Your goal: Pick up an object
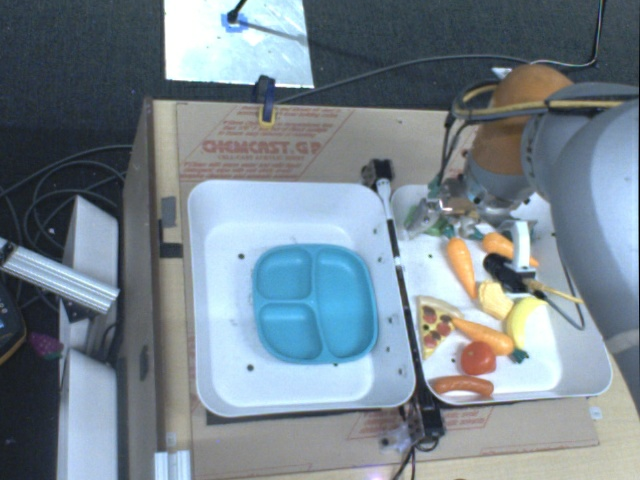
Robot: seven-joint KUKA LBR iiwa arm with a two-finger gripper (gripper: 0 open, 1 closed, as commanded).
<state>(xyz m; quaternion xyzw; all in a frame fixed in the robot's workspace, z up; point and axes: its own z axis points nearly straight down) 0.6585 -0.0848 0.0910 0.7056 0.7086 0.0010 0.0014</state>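
Observation:
My gripper (pixel 436 215) hangs low over the far left corner of the right bin (pixel 585 373). A small green thing (pixel 441 228) lies right under its tip, and whether it is held cannot be made out. An orange carrot (pixel 460 265) lies just in front of the gripper. Further forward sit a pizza slice (pixel 434 325), a second carrot (pixel 484 335), a red tomato (pixel 478 357), a sausage (pixel 462 387), a yellow banana (pixel 522 324) and a pale yellow cheese piece (pixel 492 298). A small orange piece (pixel 498 244) lies by the wrist.
The left bin (pixel 222 268) holds a blue divided plate (pixel 314 302). The arm's grey body (pixel 590 178) covers the right bin's far right part. A black clip (pixel 380 174) sits where the two bins meet at the back.

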